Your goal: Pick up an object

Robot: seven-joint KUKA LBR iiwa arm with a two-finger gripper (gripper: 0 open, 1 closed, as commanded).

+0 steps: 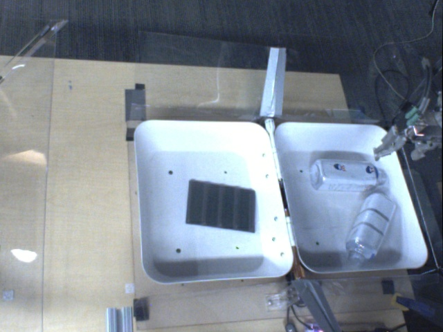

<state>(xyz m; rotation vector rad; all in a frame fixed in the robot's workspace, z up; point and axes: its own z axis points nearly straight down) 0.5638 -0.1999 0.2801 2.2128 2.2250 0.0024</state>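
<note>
A dark ribbed rectangular pad (pixel 221 205) lies flat in the middle of the left bin (pixel 156 151). In the right bin (pixel 304 244) a clear plastic bottle (pixel 344 174) lies on its side near the back. A second clear bottle (pixel 370 225) lies slantwise in front of it, toward the bin's right front corner. My gripper (pixel 389 145) hangs at the right bin's far right corner, just above and to the right of the rear bottle, apart from it. Nothing shows in its grasp.
A metal bar (pixel 273 81) stands behind the seam between the bins. Cables (pixel 398 68) hang at the far right by the arm. Light wooden bench (pixel 69 185) stretches to the left of the bins.
</note>
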